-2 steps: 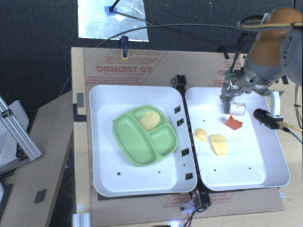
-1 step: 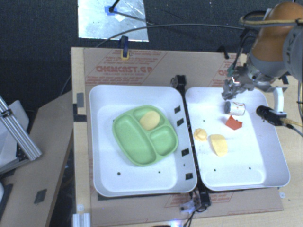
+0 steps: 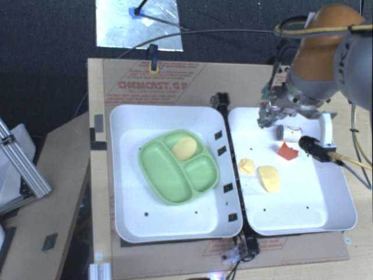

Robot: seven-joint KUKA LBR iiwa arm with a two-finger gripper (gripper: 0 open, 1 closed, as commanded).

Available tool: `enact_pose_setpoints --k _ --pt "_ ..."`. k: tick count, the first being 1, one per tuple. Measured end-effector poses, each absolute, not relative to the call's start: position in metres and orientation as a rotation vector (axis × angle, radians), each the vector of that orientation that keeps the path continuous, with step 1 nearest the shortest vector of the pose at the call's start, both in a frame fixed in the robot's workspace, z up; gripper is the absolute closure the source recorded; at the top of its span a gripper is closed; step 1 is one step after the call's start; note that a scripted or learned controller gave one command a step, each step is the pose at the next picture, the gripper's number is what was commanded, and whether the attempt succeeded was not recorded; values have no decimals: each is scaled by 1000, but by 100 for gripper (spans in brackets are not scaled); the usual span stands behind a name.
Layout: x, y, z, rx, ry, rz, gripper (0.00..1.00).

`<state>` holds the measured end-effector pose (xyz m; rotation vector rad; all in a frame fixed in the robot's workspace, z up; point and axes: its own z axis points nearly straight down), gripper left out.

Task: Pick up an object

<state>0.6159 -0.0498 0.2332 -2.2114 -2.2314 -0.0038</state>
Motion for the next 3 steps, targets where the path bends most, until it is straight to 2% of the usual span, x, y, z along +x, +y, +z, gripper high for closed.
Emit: enact_pose_setpoints --k 1,2,3 --pt "593 5 226 -2209 -2230 -1 100" --pt "585 58 216 -2209 -2232 -3 100" --pt "578 106 228 -2210 -2233 -5 100"
